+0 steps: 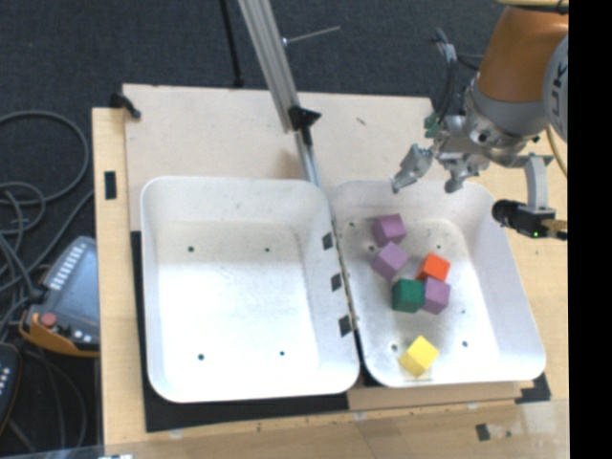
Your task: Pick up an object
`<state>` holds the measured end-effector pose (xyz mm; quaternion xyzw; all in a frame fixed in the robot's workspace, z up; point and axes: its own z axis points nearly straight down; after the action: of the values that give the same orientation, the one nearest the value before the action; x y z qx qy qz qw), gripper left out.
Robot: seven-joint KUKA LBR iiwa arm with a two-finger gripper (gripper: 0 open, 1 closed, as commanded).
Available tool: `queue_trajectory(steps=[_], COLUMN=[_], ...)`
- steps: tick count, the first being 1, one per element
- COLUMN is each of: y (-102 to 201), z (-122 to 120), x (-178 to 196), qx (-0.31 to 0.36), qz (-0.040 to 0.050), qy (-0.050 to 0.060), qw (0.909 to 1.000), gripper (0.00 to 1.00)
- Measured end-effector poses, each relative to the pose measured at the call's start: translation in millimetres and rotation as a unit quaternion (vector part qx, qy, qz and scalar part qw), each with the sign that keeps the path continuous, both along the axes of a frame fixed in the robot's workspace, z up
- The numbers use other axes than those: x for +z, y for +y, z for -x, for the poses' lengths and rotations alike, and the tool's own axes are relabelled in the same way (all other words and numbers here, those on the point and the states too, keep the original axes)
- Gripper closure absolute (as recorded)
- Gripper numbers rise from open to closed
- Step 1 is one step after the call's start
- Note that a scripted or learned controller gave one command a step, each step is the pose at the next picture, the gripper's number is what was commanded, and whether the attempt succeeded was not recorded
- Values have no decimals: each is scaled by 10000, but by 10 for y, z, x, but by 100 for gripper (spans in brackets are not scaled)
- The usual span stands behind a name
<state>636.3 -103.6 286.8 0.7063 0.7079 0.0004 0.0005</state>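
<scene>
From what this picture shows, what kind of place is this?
Probably a robotics lab set up for grasping trials. A grey and orange arm with a gripper hangs above the right bin, which holds small coloured blocks such as the yellow block. Cables and a handheld controller lie on the dark carpet.

Even overhead light, soft faint shadows, slightly grainy, mildly blurred detail

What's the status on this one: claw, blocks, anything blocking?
Claw open, holding nothing, above right bin's far edge. Six blocks loose in that bin; purple block nearest. Nothing in the way.
</scene>
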Motion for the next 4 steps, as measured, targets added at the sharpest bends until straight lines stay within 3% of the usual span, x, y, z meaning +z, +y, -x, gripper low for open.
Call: queue_trajectory(steps=[1, 2, 3, 4], y=[-7, -8, -135, -33], z=[-7, -5, 130, -12], x=[115, 107, -499, -1894], qx=[7, 7, -18, 2], qz=[2, 3, 7, 7], qy=[-14, -7, 34, 24], qw=[10000, 10000, 10000, 10000], gripper=[100, 0, 0, 0])
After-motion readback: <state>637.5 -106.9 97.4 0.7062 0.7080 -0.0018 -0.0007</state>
